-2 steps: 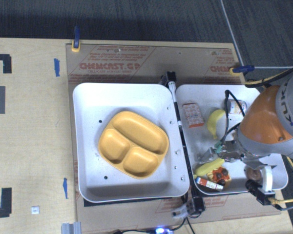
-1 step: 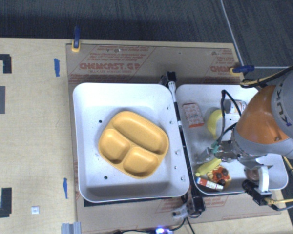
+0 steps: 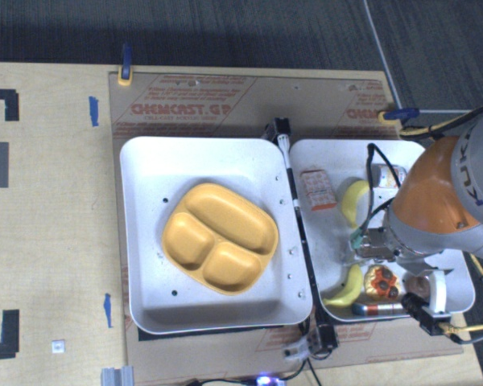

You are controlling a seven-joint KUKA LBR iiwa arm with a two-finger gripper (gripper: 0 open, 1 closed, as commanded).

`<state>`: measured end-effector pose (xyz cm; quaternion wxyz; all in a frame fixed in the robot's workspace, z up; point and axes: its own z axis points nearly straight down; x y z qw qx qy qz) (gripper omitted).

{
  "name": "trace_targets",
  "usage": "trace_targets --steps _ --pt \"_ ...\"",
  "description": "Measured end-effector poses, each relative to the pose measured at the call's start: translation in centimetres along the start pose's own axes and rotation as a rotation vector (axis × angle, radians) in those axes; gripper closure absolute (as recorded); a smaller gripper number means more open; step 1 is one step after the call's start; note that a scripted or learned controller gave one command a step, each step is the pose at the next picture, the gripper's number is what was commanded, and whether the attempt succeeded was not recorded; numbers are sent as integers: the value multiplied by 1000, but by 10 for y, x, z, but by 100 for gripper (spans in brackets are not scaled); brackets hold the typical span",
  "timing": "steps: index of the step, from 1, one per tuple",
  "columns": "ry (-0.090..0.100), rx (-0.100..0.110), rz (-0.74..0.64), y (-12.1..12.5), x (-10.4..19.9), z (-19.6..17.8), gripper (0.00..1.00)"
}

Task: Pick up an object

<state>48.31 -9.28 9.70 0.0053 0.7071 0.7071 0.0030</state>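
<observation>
Banana point(image 3: 346, 289): smooth, curved, yellow, by the front wall of right bin point(image 3: 322, 155), near round pale-yellow fruit point(image 3: 355, 202) and printed card point(image 3: 316, 190). Glossy three-compartment yellow tray point(image 3: 219, 236) in left bin point(image 3: 145, 167). Gripper point(image 3: 376, 254) just beside banana, open or closed impossible to tell. Red "CHEMCAST" print on brown sheet point(image 3: 185, 103).

Dark carpet floor point(image 3: 225, 14) across top of frame. Pale wooden bench point(image 3: 48, 240) fills left and middle. Brown cardboard sheet point(image 3: 225, 103) with red print on bench, blue clamp point(image 3: 125, 61) at its upper left corner. Blue tape strip point(image 3: 93, 111) just left of cardboard. Black marks point(image 3: 11, 103) along left edge. Thin grey cable point(image 3: 373, 30) crosses floor, upper right.
</observation>
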Motion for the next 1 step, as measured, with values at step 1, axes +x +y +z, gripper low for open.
trace_targets --steps 1 --pt "4 10 -2 13 80 -88 100"
